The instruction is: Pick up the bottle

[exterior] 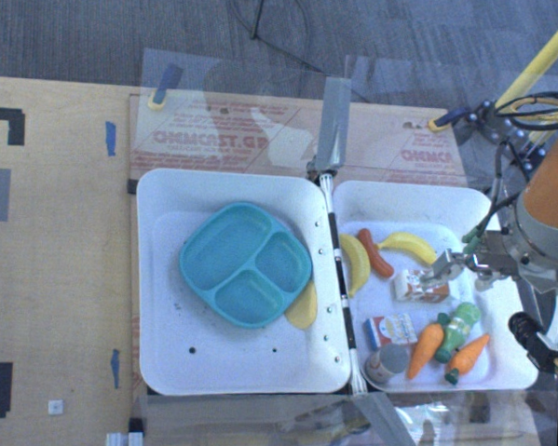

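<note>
Clutter is crowding the bottle (457, 329) in the near right corner of the right bin (355, 198): one carrot (425, 348) is touching its left side, another (466, 356) is lying just right. Farther back, the gripper (452, 264) is hovering over a carton (421, 288), fingers slightly apart, holding nothing. A descent here is risking a carrot or the carton instead.

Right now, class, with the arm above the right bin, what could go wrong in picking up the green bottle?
1. The green plastic bottle lies wedged between two orange toy carrots, so the fingers may catch a carrot instead.
2. The gripper sits above the small white carton, short of the bottle, and could close on the carton.
</note>
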You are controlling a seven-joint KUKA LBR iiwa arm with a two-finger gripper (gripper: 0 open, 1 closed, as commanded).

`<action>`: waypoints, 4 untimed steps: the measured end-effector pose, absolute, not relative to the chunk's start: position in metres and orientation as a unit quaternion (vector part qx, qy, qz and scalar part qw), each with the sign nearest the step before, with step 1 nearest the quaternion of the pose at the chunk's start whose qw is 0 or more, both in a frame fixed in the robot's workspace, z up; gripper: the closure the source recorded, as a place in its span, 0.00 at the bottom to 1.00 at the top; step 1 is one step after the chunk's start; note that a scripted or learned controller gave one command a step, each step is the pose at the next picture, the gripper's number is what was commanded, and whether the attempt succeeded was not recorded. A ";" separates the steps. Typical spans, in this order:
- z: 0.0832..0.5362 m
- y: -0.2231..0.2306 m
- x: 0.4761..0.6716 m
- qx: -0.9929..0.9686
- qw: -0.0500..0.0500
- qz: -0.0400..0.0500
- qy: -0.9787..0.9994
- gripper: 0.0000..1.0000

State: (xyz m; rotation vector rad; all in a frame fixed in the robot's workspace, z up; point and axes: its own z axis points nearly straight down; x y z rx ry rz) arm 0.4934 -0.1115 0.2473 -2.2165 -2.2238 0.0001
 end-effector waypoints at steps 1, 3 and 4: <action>0.149 -0.189 0.486 -0.644 0.000 0.000 -0.765 0.00; 0.100 -0.207 0.506 -0.653 -0.009 -0.003 -0.757 1.00; 0.165 -0.219 0.479 -0.729 -0.001 0.000 -0.685 1.00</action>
